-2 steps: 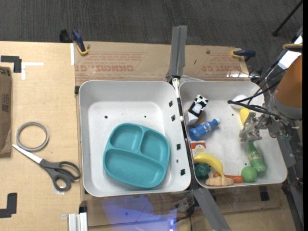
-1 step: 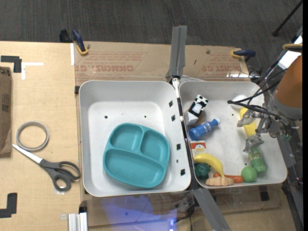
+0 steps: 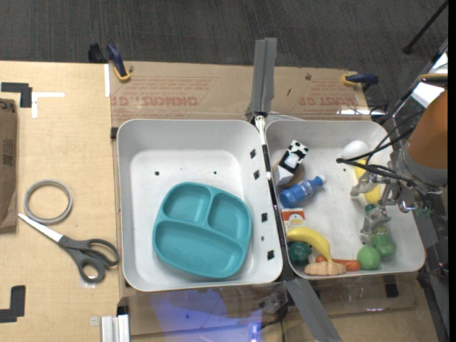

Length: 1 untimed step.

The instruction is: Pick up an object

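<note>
in the right bin (image 3: pixel 335 123), gripper (image 3: pixel 375 216) state unclear, curved yellow banana (image 3: pixel 312 239), glossy blue plastic bottle (image 3: pixel 301 189), round green ball (image 3: pixel 368 257)

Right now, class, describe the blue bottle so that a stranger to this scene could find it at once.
Find the right bin of the two white ones. Along its left wall, about halfway down, the blue bottle lies on its side, below a black-and-white toy and above a banana. It is the one blue thing in that bin.
</note>
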Motion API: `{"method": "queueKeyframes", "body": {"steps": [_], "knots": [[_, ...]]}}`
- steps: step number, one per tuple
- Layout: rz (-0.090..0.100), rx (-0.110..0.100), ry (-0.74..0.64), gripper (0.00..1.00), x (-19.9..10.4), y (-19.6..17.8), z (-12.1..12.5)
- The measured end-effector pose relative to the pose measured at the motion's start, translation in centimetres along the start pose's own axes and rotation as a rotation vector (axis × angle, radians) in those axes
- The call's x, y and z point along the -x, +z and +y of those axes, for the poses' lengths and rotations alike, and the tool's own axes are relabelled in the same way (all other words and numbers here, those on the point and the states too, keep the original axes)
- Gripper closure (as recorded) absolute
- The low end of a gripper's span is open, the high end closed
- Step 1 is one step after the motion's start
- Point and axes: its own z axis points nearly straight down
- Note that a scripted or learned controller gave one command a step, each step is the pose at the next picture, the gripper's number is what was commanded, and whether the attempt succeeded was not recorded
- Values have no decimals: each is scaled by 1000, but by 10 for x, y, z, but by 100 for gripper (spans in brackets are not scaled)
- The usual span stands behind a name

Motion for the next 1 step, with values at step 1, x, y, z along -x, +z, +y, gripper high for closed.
{"method": "queueKeyframes", "body": {"steps": [1], "knots": [[-5, -2, -4, 100, 2, -10, 1]]}}
